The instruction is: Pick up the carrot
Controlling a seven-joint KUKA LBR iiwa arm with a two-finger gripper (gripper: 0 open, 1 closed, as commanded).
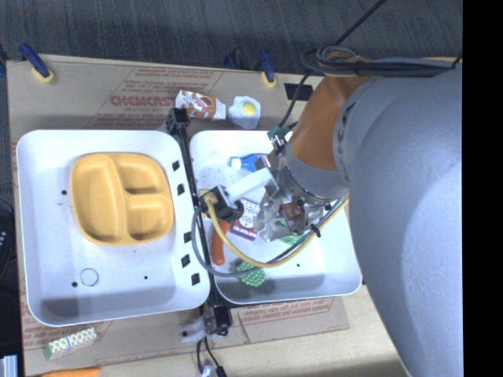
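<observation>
The carrot is a thin orange stick lying lengthwise along the left wall of the right bin, partly crossed by the yellow cable. My gripper hangs low over the middle of that bin, to the right of the carrot and apart from it. Clutter and the wrist hide its tips. Nothing orange shows at the gripper.
In the right bin lie a blue item at the back, a red and white packet by the gripper and a green mesh piece at the front. The left bin holds a yellow divided plate. A small carton and a white and yellow item sit behind the bins.
</observation>
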